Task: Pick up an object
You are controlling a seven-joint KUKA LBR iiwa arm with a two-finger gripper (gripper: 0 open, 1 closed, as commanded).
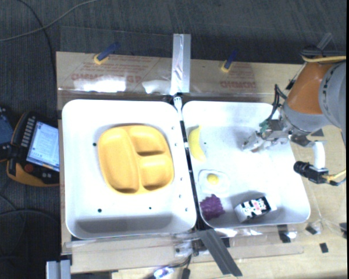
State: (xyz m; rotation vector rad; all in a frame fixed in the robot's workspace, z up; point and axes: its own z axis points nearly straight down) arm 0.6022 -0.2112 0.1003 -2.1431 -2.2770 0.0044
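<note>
Camera view: banana (pixel 195 143) lies left of end effector (pixel 255 143).

I'm looking down on a robotics lab, not a home or kitchen. My arm (pixel 323 97), grey with an orange band, reaches over a plywood desk (pixel 134 74) carrying two white bins (pixel 81 214) set side by side and taped at the seam. A teach pendant (pixel 38 150) with a lit screen lies on the dark carpet floor (pixel 23 39) at the left, and loose black cables (pixel 23 4) trail across it.
</note>
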